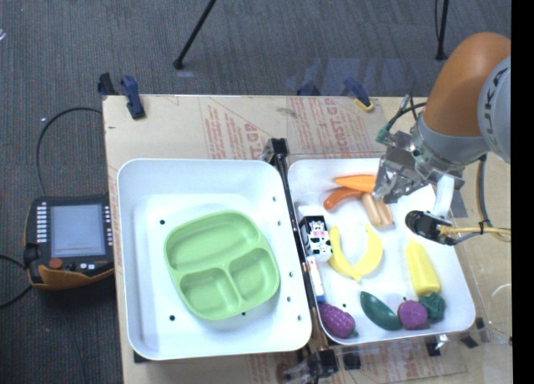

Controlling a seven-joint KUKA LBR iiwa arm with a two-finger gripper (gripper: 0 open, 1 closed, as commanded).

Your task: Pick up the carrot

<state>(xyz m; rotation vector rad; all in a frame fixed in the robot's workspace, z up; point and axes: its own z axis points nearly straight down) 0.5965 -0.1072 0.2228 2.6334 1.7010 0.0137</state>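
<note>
The carrot (356, 182), a light orange tapered piece, lies in the right bin (321, 175) near its back wall. Just in front of it lies a darker orange piece (340, 199), and a tan sausage (378, 209) sits to their right. My gripper (390, 189) hangs over the back of the right bin, just right of the carrot's thick end and above the sausage's far end. Nothing shows as lifted; the carrot rests on the bin floor.
The right bin also holds a banana (359, 253), a yellow corn cob (421, 267), a cow-print carton (315, 236), a dark green vegetable (380, 310), purple grapes (336, 320) and a purple plum (412, 314). A green divided plate (221, 265) lies in the left bin (138, 182).
</note>
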